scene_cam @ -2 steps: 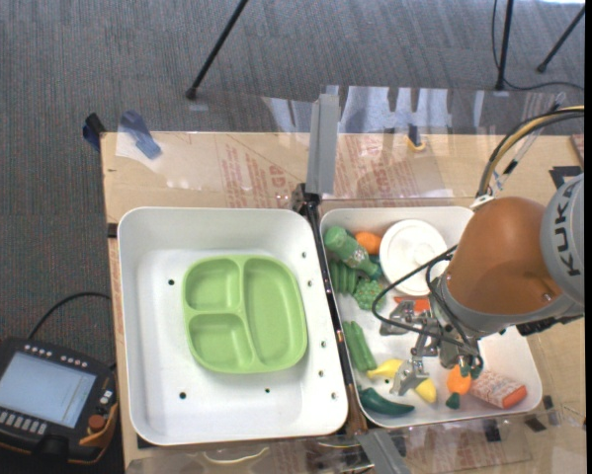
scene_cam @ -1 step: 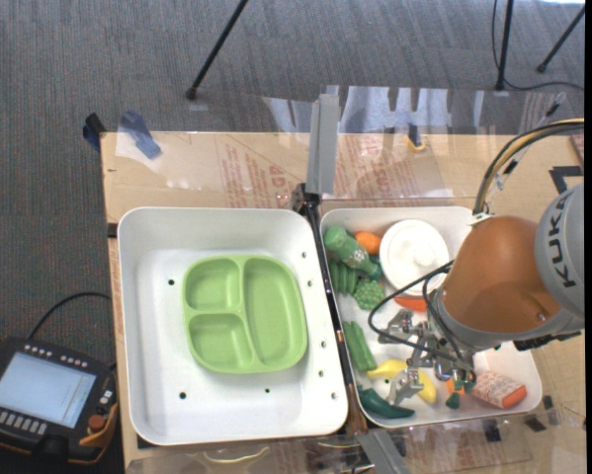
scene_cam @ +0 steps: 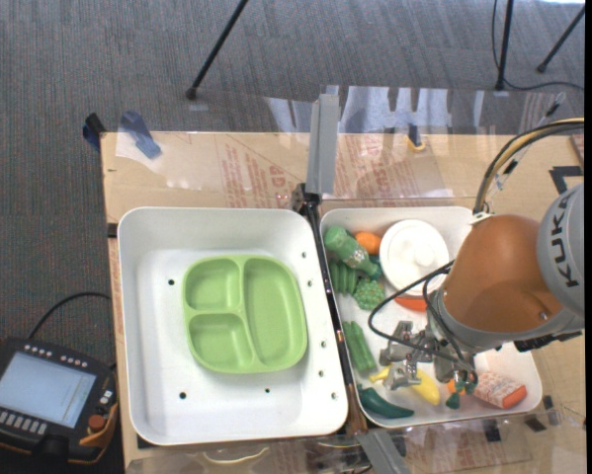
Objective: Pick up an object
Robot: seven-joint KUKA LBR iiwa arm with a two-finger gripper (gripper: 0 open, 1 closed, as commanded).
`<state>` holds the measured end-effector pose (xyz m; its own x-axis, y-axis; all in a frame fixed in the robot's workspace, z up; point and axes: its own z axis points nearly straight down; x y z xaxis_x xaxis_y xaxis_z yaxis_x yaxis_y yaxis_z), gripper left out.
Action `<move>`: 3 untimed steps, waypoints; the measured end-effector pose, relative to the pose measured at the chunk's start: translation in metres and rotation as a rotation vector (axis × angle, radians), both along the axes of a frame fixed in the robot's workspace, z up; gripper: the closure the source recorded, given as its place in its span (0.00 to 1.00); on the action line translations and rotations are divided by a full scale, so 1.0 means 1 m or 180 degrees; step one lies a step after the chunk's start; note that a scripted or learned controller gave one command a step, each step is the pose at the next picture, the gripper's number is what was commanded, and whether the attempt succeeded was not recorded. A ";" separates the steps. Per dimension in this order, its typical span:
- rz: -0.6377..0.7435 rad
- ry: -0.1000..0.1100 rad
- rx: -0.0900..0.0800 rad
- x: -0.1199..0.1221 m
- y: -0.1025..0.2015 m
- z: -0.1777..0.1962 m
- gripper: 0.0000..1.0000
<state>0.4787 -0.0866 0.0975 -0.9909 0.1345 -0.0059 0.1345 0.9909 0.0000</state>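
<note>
I see my pincer (scene_cam: 411,361) low in the right white bin (scene_cam: 493,227), over small plastic toy foods: a yellow banana-like piece (scene_cam: 426,391), a dark green pepper (scene_cam: 384,402) and an orange-and-white block (scene_cam: 500,390). From this slant I cannot tell how its jaws stand, nor whether anything sits between them. The left white bin (scene_cam: 147,265) on the surface holds a light green divided plastic plate (scene_cam: 244,313).

A black teach pendant (scene_cam: 41,395) lies left of the bench — blue tape (scene_cam: 140,133) behind.
</note>
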 end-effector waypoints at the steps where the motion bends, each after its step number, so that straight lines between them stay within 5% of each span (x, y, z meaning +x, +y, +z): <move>1: 0.0138 -0.0012 -0.0001 0.032 0.004 0.174 1.00; 2: 0.0137 0.0025 0.0006 0.030 0.005 0.170 0.00; 3: -0.0228 0.0067 0.0013 0.024 0.003 0.012 0.00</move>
<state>0.5024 -0.0833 0.1095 -0.9786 0.2050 0.0154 0.2051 0.9788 0.0007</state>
